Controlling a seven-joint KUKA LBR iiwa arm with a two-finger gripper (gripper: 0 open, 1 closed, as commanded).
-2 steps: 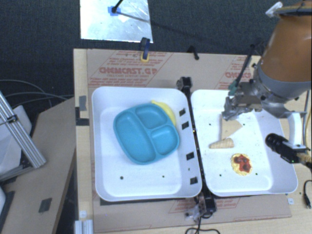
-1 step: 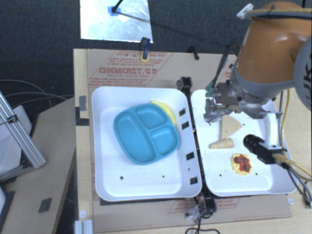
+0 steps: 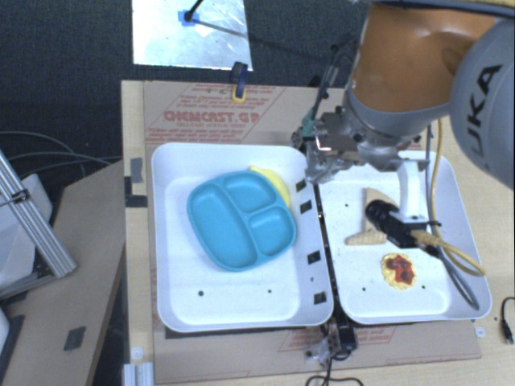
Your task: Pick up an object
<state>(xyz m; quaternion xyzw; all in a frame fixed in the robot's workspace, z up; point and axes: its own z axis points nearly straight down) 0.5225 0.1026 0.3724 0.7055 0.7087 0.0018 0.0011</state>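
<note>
A blue divided plate point(image 3: 241, 219) lies in the left bin point(image 3: 173, 296), and a yellow item point(image 3: 275, 183) peeks out from behind its far right edge. The right bin point(image 3: 451, 296) holds a tan wedge point(image 3: 364, 236), a pale tan piece point(image 3: 375, 199) partly hidden by the robot, and a small yellow food toy with red on top point(image 3: 399, 269). My gripper point(image 3: 315, 166) hangs low over the far end of the divider between the two bins, just right of the yellow item. I see nothing held in it.
The large grey and orange arm covers the back of the right bin. A cardboard sheet point(image 3: 209, 115) lies under the bins, with a blue and yellow clip point(image 3: 239, 79) at its far edge. A shiny plate point(image 3: 189, 18) lies beyond.
</note>
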